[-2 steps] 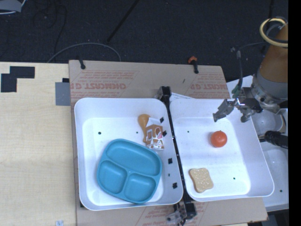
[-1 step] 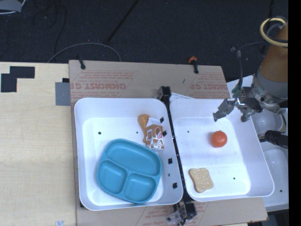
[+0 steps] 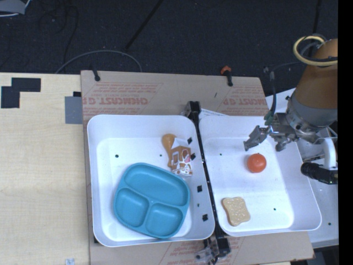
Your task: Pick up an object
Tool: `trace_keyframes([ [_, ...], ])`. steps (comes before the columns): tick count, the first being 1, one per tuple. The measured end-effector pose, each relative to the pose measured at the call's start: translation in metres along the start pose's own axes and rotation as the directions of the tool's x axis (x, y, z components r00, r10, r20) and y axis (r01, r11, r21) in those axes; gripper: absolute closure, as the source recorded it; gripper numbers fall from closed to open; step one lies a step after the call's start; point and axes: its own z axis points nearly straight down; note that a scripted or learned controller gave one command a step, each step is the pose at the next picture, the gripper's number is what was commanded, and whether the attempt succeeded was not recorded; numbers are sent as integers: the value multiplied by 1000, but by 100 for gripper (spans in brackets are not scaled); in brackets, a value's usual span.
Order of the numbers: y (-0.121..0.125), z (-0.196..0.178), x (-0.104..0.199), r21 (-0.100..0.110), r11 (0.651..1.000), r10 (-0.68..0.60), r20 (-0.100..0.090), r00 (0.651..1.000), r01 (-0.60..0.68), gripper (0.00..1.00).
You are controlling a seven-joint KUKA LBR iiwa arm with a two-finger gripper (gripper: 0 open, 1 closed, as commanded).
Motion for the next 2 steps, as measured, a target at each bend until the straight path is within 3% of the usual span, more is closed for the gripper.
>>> trace_keyframes([
  [2,-2,107,-1,0,1000,1,-1,1000,-1,0],
])
